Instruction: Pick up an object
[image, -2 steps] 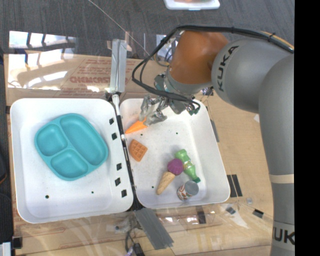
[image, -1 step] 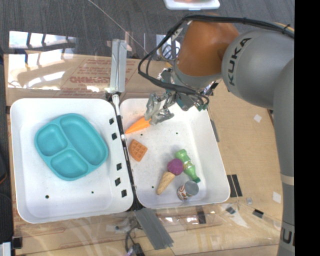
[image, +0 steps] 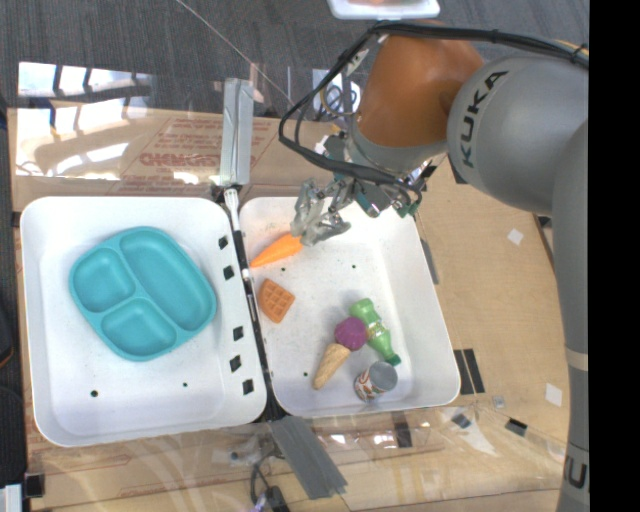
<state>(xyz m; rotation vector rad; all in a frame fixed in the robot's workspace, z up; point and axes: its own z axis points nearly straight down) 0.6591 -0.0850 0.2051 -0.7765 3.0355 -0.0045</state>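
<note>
The metal fingers (image: 318, 222) hang over the right bin's (image: 430, 300) far left corner, just above the thick end of a smooth orange carrot (image: 275, 250); whether they are apart or together I cannot tell. Nearer lie a ridged waffle (image: 276, 300), a purple ice-cream cone (image: 338, 350), a green bottle (image: 373, 328) and a small can (image: 375, 381). The left bin (image: 40, 300) carries a glossy teal divided plate (image: 142, 290).

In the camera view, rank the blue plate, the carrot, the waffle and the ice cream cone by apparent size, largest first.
1. Blue plate, by far the largest.
2. Ice cream cone and carrot: they look about alike, and the hand sits at the carrot's end, so no ranking.
3. Waffle, smallest.
</note>
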